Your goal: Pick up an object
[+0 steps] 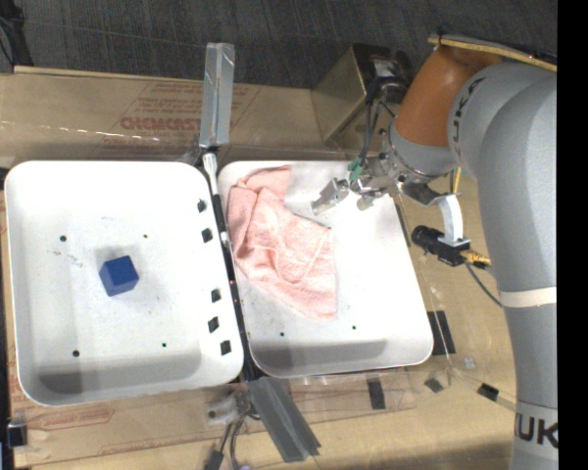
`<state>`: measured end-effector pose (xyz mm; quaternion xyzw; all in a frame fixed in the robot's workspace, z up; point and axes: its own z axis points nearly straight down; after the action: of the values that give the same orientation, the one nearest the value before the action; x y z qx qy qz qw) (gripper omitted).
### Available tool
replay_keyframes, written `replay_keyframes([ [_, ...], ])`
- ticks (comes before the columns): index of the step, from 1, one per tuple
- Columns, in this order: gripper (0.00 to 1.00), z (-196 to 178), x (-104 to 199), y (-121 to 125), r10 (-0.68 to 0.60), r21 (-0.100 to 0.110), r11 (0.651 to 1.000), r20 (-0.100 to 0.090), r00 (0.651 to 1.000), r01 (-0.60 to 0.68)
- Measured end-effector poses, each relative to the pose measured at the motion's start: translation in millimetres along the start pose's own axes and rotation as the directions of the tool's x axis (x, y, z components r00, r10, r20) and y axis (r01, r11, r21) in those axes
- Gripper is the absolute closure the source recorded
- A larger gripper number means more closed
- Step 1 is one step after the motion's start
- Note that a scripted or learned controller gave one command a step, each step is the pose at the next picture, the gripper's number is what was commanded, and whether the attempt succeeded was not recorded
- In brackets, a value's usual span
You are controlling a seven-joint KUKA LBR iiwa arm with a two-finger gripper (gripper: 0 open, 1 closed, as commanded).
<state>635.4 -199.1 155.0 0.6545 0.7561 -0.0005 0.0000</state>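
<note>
Two shallow white bins sit side by side on the bench, and we take the right bin (412, 311) as our landmark. Inside it lies a crumpled pink cloth (284, 248), bunched against the bin's left wall and stretching from the far left corner down toward the middle of the floor. We see its folds piled thickest near the far edge, with a thinner flap trailing toward the near side. The right half of this bin's floor is bare white.

Just left of the right bin, touching it along a shared divider, stands the left bin (29, 262). On its floor, well apart from the cloth, rests a small blue cube (119, 274), lying a little left of that bin's centre.

Over the far right corner of the right bin we find the gripper (325, 201), hanging at the end of the grey arm (510, 164) with its orange band (436, 96). It sits low above the bin's far part, just beside the upper right edge of the cloth, near a pale fold there. We cannot tell whether it is spread or closed, since the tip is small and blurred against the white floor. We see nothing clearly gripped in it.
</note>
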Motion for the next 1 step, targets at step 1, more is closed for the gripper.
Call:
replay_keyframes([
  [1, 0.0, 62.8, -7.6, -12.1, -0.222, 0.001, 0.975, -0.002, 0.975, 0.222],
])
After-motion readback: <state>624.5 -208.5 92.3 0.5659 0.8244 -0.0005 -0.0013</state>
